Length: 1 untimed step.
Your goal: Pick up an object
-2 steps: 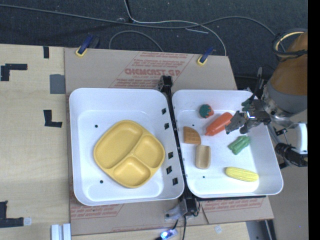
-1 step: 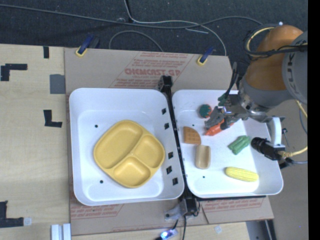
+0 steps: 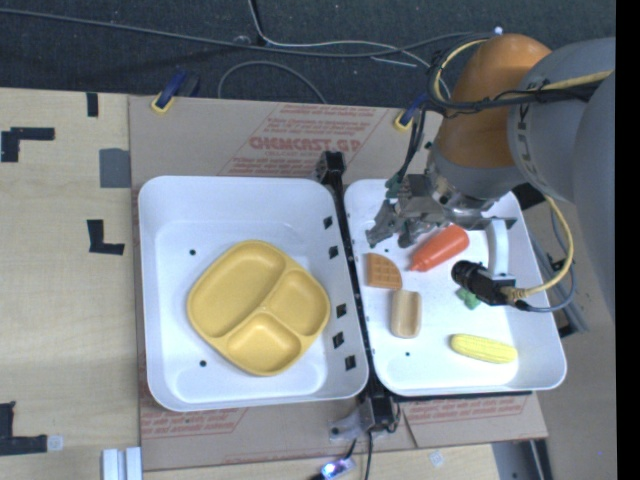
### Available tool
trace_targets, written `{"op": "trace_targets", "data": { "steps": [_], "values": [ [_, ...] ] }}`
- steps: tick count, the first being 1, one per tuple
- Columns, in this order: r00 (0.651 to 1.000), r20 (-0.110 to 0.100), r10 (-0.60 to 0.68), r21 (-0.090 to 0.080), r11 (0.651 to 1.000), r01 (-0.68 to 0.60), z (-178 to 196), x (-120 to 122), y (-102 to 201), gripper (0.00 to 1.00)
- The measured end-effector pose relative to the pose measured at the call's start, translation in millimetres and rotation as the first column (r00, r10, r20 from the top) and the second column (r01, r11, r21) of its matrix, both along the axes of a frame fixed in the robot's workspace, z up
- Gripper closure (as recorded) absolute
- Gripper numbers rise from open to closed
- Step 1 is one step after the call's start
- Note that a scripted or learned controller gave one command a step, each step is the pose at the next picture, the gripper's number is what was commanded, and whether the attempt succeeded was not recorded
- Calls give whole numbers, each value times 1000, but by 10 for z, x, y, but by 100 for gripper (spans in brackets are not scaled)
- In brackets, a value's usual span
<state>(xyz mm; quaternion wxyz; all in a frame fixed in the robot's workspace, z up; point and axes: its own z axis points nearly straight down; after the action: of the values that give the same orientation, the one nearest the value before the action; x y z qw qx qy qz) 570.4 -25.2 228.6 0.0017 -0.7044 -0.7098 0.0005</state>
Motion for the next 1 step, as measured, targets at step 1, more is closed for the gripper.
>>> {"op": "trace_targets", "data": {
  "steps": [1],
  "values": [
    [1000, 1, -2, -1, 1000, 2, 30, 212, 412, 100]
  ]
}}
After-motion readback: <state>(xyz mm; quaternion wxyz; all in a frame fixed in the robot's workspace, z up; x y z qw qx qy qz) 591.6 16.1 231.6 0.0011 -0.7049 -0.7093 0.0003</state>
